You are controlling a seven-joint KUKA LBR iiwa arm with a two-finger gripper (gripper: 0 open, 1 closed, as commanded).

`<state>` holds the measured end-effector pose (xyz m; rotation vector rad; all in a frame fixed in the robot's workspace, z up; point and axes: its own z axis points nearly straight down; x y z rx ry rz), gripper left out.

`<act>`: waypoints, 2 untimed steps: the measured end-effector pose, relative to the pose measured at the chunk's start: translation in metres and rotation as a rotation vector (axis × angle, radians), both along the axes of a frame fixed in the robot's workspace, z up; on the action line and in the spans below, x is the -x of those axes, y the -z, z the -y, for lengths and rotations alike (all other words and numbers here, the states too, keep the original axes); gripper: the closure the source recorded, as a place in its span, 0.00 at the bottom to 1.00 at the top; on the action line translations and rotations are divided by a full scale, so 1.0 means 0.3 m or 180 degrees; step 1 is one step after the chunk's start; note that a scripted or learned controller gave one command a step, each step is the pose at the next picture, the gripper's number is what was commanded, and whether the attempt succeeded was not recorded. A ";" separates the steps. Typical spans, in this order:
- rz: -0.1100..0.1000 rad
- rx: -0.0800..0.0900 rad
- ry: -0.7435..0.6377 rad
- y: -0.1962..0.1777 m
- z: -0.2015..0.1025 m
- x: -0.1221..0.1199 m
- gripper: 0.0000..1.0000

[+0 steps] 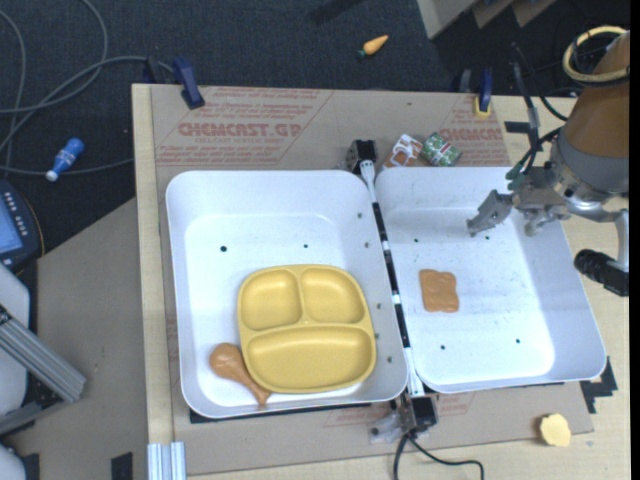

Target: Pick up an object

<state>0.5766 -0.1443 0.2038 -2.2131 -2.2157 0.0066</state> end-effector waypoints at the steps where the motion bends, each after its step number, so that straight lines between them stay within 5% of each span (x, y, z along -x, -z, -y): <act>1: 0.0001 -0.0002 -0.0011 0.209 -0.175 0.077 0.00; 2: 0.0010 0.0006 0.0007 0.409 -0.168 0.144 0.00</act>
